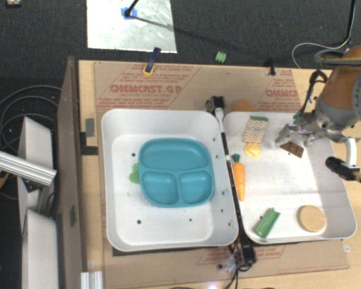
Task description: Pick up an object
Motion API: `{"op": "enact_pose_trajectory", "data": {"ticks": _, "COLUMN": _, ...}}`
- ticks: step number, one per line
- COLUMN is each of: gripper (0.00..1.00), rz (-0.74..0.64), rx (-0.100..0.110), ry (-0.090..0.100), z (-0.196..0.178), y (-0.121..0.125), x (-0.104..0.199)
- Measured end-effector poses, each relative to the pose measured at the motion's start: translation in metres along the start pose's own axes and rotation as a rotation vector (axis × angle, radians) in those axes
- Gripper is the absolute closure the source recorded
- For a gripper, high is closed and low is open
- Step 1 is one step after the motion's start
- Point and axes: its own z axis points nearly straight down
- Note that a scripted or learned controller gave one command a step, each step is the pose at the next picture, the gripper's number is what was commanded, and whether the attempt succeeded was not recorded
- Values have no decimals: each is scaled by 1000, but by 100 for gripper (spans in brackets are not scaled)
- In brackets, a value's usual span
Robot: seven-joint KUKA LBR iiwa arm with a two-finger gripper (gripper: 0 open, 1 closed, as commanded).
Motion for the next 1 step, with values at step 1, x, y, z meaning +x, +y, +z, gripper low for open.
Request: {"op": "enact_pose_trajectory", "data": {"ticks": 1, "gripper": 0, "rz": 0, "rx": 1, "ry": 0, "z": 9, "y": -5, "x": 0}}
